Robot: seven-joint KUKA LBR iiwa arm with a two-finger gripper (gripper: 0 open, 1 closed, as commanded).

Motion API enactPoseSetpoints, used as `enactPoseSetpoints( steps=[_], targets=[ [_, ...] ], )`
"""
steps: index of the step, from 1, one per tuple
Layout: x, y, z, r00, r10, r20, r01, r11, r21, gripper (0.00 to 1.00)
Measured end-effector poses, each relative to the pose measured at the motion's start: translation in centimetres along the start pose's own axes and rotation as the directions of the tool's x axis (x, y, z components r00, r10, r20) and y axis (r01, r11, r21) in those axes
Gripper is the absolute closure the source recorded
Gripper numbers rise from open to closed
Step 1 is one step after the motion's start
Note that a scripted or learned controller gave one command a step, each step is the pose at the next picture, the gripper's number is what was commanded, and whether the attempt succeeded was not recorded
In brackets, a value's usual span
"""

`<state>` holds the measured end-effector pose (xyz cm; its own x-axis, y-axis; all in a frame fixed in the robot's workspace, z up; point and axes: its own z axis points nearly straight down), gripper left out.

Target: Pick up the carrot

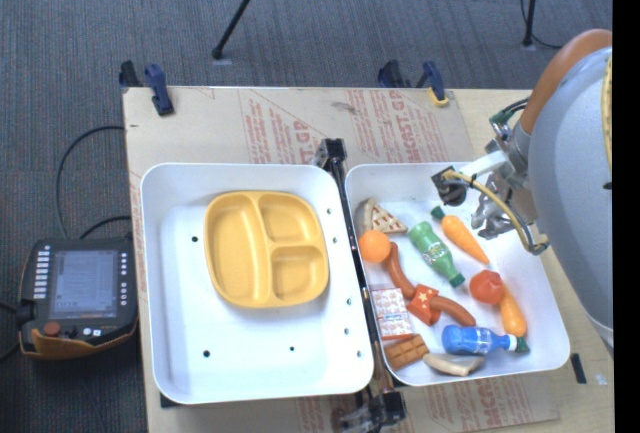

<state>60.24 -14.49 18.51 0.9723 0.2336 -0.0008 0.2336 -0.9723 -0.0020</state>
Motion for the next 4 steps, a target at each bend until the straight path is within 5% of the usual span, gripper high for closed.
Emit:
enactPoseSetpoints(
  steps=[1, 2, 3, 4],
  targets=[
    [-9.8, 0.9, 2.5, 0.996, -0.084, 0.003, 0.084, 0.996, 0.003, 1.0],
    [-8.0, -5.9, 9.9, 0.994, -0.109, 0.002, 0.109, 0.994, 0.0, 1.0],
    [-7.7, 1.5, -3.4, 0.982, -0.187, 0.0, 0.187, 0.982, -0.001, 1.0],
    [-6.8, -4.8, 9.8, 0.947, -0.32, 0.002, 0.32, 0.947, 0.003, 1.0]
  ],
)
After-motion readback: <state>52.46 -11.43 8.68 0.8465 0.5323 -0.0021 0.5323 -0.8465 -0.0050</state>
